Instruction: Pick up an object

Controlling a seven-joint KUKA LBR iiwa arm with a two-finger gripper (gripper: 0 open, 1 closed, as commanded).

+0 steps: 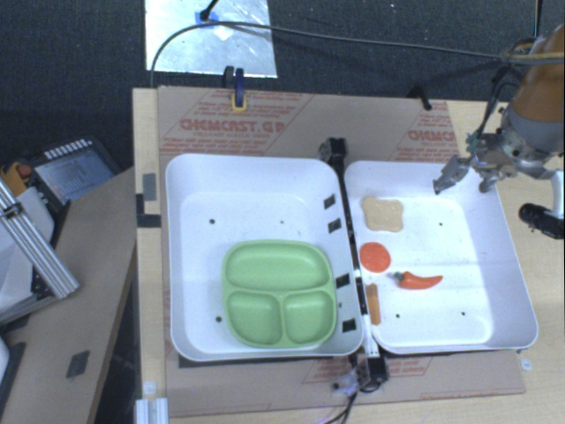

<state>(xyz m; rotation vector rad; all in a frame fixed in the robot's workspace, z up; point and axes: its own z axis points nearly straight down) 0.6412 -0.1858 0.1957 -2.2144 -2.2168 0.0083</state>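
Hand (465,174) hovers over right bin's (503,263) far edge, nothing between its spread fingers.

Counts: 2 white bins, left bin (190,184) & right bin (494,263). Left: 1 green divided tray (278,291) w/ 3 compartments. Right: 4 items, i.e. 1 tan flat piece (383,214), 1 red-orange disc (376,257), 1 red-orange pepper-like piece (418,280), 1 small brown stick (373,304). 1 arm (534,104).
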